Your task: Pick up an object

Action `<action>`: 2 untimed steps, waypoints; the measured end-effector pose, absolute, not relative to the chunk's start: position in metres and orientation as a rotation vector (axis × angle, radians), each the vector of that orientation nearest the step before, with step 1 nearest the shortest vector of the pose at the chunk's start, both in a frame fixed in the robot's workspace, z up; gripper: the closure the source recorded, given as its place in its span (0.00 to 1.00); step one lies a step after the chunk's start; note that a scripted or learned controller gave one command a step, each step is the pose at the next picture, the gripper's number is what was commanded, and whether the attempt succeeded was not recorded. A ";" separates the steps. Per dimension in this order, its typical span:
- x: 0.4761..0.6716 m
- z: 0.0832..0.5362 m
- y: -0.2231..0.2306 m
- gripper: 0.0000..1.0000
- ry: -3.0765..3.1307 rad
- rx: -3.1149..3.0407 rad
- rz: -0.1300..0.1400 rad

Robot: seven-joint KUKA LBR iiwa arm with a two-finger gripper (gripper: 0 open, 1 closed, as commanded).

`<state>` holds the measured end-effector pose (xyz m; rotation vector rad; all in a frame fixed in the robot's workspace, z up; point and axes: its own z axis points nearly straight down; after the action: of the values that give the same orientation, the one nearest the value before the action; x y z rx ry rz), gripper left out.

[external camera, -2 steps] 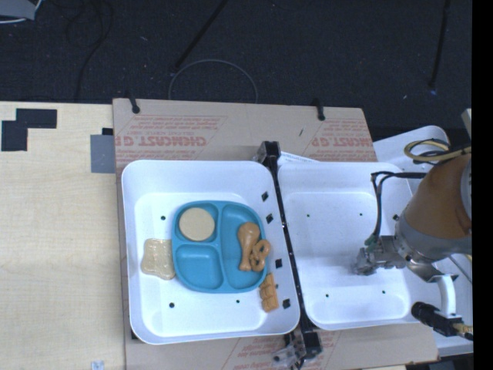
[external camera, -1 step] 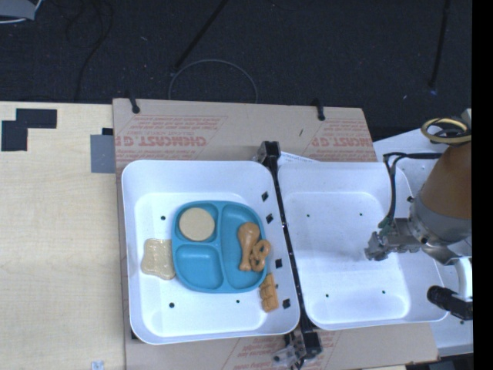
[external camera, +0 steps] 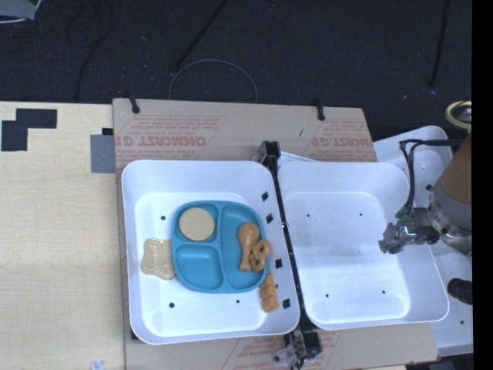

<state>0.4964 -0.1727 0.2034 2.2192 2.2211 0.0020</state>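
Note:
In the left bin [external camera: 146, 183] lies a blue divided plate [external camera: 202, 272] with a round tan cookie [external camera: 196, 223] in its upper left section and a brown pretzel-like piece [external camera: 253, 247] in its right section. A pale bread-like piece [external camera: 159, 258] rests just left of the plate. A small orange-brown piece [external camera: 268, 292] lies at the plate's lower right. My gripper [external camera: 394, 239] hovers at the right edge of the right bin [external camera: 339, 199], far from all the objects, with nothing seen between its fingers.
A black divider clip [external camera: 271, 154] joins the two bins at the back. Cardboard [external camera: 231, 133] lies under the bins. Black cables [external camera: 412, 172] loop near the arm at the right. A light wooden bench top [external camera: 54, 237] extends to the left.

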 end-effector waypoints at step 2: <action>0.500 0.270 -0.118 1.00 2.228 2.219 -0.001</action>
<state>0.5000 -0.1176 0.2704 2.2195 2.2284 -0.0008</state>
